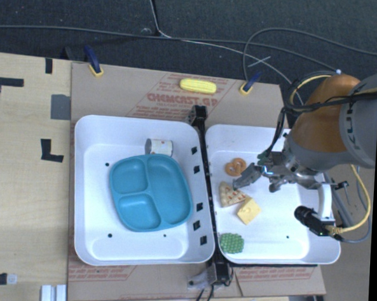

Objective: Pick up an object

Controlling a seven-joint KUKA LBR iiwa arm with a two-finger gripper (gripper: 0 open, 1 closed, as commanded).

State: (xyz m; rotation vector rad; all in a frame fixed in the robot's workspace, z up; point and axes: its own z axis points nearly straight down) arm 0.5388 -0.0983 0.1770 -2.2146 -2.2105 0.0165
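**Gripper low over the right bin, nothing lifted yet**

In the camera view we look down on two white bins. The left bin (88, 172) holds a blue divided plate (150, 193) and, just behind the plate's far edge, a small white cylinder (159, 147) lying on its side. The right bin (310, 249) holds the small food pieces: a pretzel-shaped ring (235, 166), a tan wedge (231, 195), a yellow cheese block (249, 211) just beside that wedge, and a green lump (232, 243) near the front wall. A yellow corn cob (197, 86) lies on the cardboard behind the bins.

The arm reaches in from the right, and its gripper (258, 176) sits low in the right bin, with one dark finger (246, 177) pointing toward the gap between the ring and the wedge. We cannot tell whether the fingers are spread or pressed together; the wrist body hides too much of them. We see nothing between them.

We judge the task to be at the approach stage: every piece lies on the bin floor, so the grasp and the lift are both left to do. The ring and the wedge are nearest to the finger, and we would guess one of them is the target.
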